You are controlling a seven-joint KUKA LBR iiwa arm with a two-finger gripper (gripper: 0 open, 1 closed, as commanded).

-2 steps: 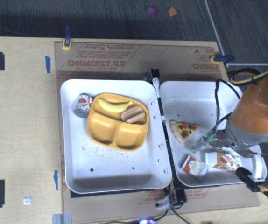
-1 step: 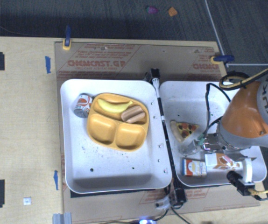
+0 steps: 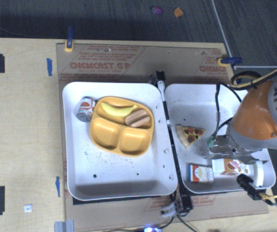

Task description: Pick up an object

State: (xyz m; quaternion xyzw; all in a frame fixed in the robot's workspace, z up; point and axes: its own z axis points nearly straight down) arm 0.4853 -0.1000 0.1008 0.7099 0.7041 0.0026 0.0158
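Bins sit side by side on a brown sheet laid over a pale wooden bench, seen from above at a slant. The left bin (image 3: 76, 178) holds a yellow divided tray (image 3: 110, 133) toward its far half. A banana (image 3: 115, 111) and a brown sausage (image 3: 137, 118) lie together in the tray's far compartment, the sausage to the banana's right and touching it. A small can (image 3: 85, 108) lies on its side just beside the tray's far-left corner, against the tray's edge.

The right bin (image 3: 196, 93) holds a pizza slice (image 3: 189, 134) near its left wall, about midway between far and near. A small carton (image 3: 200, 173) lies at the near side, and a white bottle with an orange label (image 3: 237, 168) lies just right of it, on its side.

The grey arm with its orange band (image 3: 256, 117) reaches in from the right over the right bin. The gripper (image 3: 214, 146) hangs low between the pizza slice and the bottle, just beyond the carton. How far its fingers are spread cannot be told, nor whether anything is in them.

Blue clamps (image 3: 231, 60) pin the sheet at its far edge, and cables trail around the arm.
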